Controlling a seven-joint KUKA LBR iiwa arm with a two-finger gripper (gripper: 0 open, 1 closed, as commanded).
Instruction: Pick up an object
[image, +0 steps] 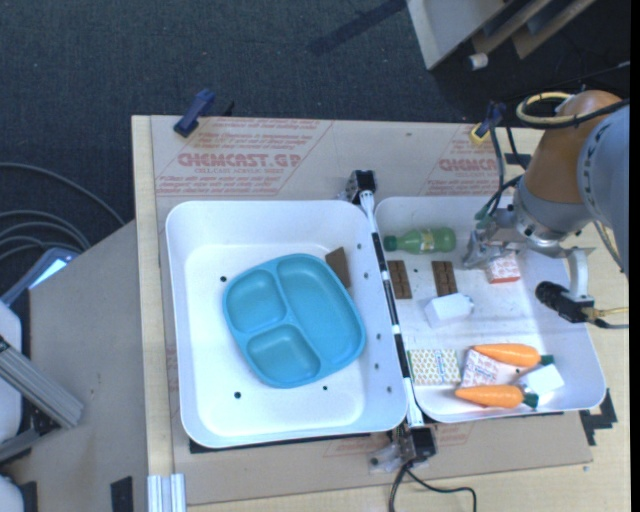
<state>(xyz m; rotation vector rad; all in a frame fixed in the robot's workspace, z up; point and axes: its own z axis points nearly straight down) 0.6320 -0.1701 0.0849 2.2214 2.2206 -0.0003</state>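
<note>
Reaching in from the right, claw (487, 248) hanging low over the far part of the right bin (590, 385). Cannot tell how that claw is set. Touching or almost touching a small white and red packet (503, 268) just under it. Lying just left: a green bottle (420, 240).

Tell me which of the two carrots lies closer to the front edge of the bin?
The lower carrot, against the right bin's front rim. The other carrot lies just behind it, further up the bin.
</note>
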